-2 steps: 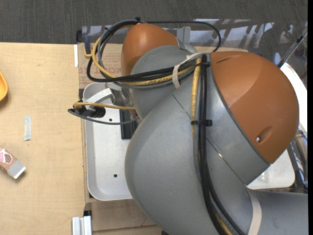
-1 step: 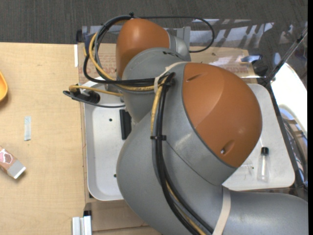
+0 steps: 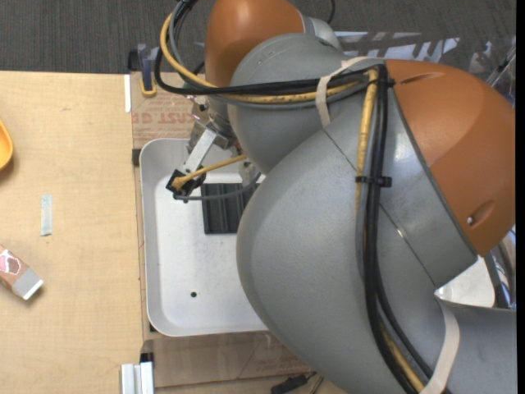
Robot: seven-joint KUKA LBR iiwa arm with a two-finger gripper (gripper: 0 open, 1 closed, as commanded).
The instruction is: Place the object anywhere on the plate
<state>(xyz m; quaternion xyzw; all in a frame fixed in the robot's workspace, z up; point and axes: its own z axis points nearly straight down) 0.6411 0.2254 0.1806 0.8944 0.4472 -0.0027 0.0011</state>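
The grey and orange arm (image 3: 353,220) looms large over the right and middle of the camera view and hides much of the white bin (image 3: 164,302). Its gripper (image 3: 221,209) appears as a dark block low over the bin's upper middle, pointing down at the bin floor. I can make out nothing between it and the floor. A black connector on a yellow cable (image 3: 182,182) hangs just left of it. A small dark speck (image 3: 194,295) lies on the bin floor below the gripper. At the far left edge an orange curved rim (image 3: 4,148) pokes into view.
Left of the bin stretches a wooden surface (image 3: 74,138). On it lie a small grey strip (image 3: 46,216) and a brown and white packet (image 3: 18,275) at the lower left. Cardboard (image 3: 168,117) sits behind the bin.
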